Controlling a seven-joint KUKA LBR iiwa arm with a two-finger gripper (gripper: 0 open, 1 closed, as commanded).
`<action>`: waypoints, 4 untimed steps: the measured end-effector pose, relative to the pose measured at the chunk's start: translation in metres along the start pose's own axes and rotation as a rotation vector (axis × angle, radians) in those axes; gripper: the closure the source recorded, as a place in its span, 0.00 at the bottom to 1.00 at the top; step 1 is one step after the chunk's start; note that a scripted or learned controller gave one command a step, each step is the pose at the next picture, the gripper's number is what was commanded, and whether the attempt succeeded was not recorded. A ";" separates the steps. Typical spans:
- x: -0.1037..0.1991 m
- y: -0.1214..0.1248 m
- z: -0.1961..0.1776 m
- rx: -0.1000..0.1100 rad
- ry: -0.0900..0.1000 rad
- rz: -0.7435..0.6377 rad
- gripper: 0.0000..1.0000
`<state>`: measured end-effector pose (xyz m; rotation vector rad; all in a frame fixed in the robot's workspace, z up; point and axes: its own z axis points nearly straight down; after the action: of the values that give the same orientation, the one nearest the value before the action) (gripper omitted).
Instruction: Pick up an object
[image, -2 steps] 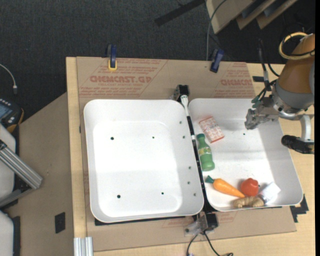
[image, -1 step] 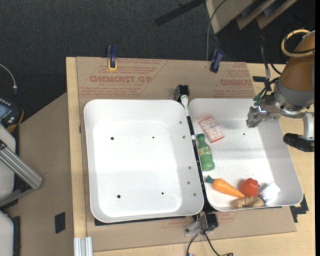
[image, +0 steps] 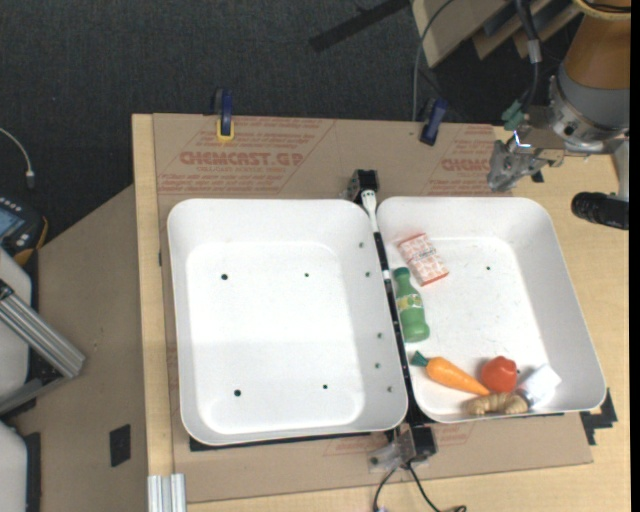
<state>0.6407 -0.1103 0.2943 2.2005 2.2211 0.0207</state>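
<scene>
Several small items are seen gathered in the right bin (image: 560, 260), a shallow white tray with rounded corners and a smooth, faintly speckled floor. A green bottle (image: 409, 305) with a pale label lies lengthwise against the bin's left wall. Just above it rests a flat white packet (image: 423, 257) printed in red. Along the near wall an orange carrot (image: 450, 375) with a green tip, a round red tomato (image: 499, 374), a knobbly tan root (image: 497, 404) and a small white piece (image: 541, 383) are clustered close together. The left bin (image: 200, 240) is set beside it on the brown cardboard-covered worktop (image: 150, 300). The end effector (image: 510, 165) is held above the far rim of the right bin, well apart from the items; whether it is open or closed cannot be told, and nothing is seen gripped.
</scene>
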 end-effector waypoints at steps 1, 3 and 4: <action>-0.005 -0.003 0.000 0.015 -0.001 0.007 1.00; -0.005 -0.001 -0.021 0.008 -0.005 0.005 1.00; -0.005 0.000 -0.032 0.005 -0.007 0.004 1.00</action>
<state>0.6397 -0.1148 0.3259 2.2038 2.2164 0.0077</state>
